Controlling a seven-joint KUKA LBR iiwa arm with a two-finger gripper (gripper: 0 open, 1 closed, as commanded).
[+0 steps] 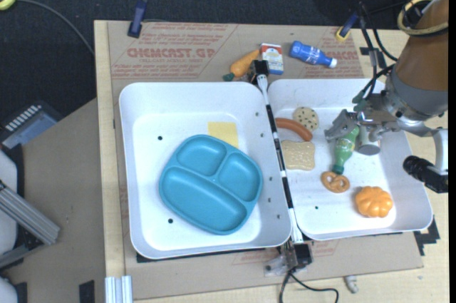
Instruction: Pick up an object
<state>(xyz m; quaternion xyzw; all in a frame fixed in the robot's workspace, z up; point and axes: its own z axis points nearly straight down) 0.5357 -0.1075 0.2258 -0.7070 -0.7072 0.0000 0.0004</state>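
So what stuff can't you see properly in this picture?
- Whether the gripper holds the green bottle: in the camera view its tip sits over the bottle's top and hides the contact.
- The yellow slice: the blue plate covers its lower edge.
- The carton label: too small to read.
- The arm: cut off by the right edge.

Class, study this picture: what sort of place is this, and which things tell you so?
Probably a robotics lab test bench. A grey robot arm reaches over two shallow white plastic bins stocked with toy food, such as an orange plastic pumpkin, and loose cables trail across the dark floor.
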